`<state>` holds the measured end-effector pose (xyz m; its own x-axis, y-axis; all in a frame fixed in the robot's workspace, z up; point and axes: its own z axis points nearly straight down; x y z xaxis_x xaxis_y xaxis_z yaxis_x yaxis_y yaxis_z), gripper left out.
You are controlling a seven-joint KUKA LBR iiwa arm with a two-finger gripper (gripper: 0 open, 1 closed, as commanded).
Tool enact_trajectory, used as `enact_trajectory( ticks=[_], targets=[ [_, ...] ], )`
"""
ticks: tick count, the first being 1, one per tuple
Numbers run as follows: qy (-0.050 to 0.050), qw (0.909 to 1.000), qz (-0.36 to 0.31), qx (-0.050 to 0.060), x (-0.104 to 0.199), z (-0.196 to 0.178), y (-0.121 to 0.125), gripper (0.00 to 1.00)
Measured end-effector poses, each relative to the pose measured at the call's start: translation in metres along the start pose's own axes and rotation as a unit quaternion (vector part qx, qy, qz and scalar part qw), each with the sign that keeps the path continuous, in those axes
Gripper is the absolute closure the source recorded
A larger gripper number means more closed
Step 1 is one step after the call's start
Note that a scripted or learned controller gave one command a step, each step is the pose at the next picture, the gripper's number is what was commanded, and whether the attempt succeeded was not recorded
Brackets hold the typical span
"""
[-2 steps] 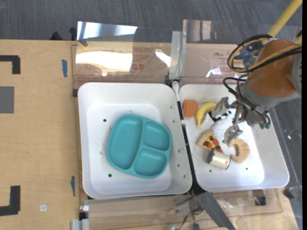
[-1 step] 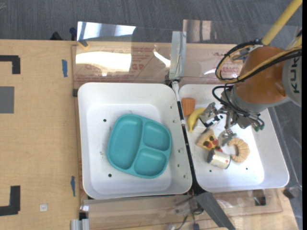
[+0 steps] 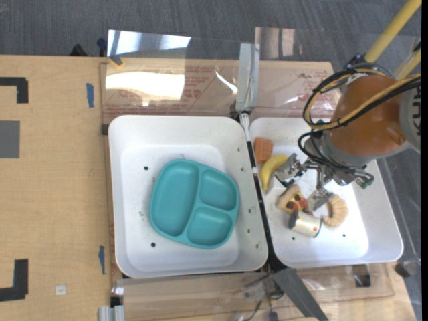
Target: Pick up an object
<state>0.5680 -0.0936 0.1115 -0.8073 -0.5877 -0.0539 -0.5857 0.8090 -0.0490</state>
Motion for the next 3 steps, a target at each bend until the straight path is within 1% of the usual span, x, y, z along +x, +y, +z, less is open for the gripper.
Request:
enact_trajectory(
  ticks=[1, 2, 3],
  targets=[
    [-0.010, 0.9999, -0.002, 0.005, -0.009, -0.017, -0.001, 1.00],
    [0.020, 0.9995, -0.016, -0.018, -0.027, -0.108, -0.072, 1.00],
    [0.016, 0.9623, -0.270, -0.028, -0.003, -0.115, -0.104, 1.00]
  ],
)
